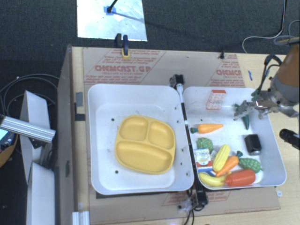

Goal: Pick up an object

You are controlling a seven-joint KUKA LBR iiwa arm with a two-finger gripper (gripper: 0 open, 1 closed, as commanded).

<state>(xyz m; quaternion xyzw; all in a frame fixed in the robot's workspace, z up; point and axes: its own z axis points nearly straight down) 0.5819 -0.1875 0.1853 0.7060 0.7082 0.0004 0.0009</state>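
Left bin [101, 125] holds the yellow divided plate [144, 143]. Right bin [276, 165] holds the candidates: carrot [210, 128] near the divider, corn cob [221, 157], red pepper [240, 177], black block [253, 144], all clumped low. Gripper [243, 109] hovers over the upper right area; jaw state: cannot tell. Best bet is probably the carrot: it lies apart, so descend centred, jaws across its short axis.

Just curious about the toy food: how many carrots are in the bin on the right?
2. One carrot lies alone near the bin's left wall; another carrot sits in the pile at the front, beside the corn. More may be hidden underneath.
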